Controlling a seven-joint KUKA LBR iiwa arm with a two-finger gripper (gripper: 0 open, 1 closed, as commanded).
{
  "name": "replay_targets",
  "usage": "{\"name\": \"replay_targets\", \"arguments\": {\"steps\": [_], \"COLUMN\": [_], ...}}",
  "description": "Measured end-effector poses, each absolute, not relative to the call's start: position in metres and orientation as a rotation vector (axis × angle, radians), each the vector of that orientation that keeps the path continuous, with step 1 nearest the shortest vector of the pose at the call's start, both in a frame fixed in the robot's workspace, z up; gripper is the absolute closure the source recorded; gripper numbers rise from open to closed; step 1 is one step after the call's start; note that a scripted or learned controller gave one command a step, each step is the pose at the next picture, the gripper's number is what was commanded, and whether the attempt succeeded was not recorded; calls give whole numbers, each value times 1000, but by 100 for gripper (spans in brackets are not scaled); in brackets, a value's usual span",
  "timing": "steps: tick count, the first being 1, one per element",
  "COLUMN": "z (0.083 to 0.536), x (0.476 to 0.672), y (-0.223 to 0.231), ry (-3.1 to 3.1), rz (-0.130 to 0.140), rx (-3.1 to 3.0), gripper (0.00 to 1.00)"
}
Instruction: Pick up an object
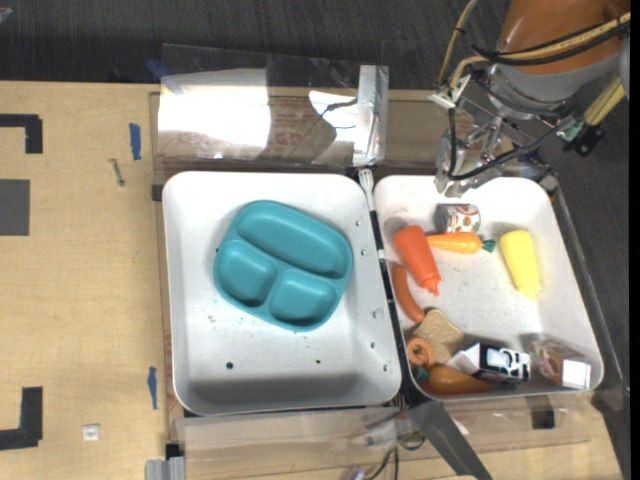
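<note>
- Two white bins sit side by side on the table [70, 298]: the left bin [190, 368] and the right bin [570, 298].
- Nearest in the right bin lie a dark packet [500, 361], a brown cracker-like piece [440, 330] and an orange piece [450, 378].
- Farther in, a sausage [405, 293] lies beside an orange bottle [417, 258], with a yellow piece [520, 261] well apart to the right.
- A toy carrot [455, 243] touches a small can [460, 216] near the far wall.
- The left bin holds a teal divided tray [285, 263].
- The gripper [470, 173] hangs above the can at the far rim; its fingers look slightly apart, clamped on nothing.
</note>
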State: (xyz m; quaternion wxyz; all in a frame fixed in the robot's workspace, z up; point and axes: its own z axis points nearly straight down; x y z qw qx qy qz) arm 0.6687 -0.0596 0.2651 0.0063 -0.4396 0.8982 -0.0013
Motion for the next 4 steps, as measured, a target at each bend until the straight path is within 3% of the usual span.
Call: {"name": "replay_targets", "arguments": {"steps": [1,2,3,4], "z": [250,222,235,185], "x": [668,667,670,604], "y": [-14,-81,-78,-34], "ry": [2776,2430,2422,2216], "rz": [3,2,-3,4], "rx": [-1459,-1986,-1977,-2221], "gripper": [100,100,100,100]}}
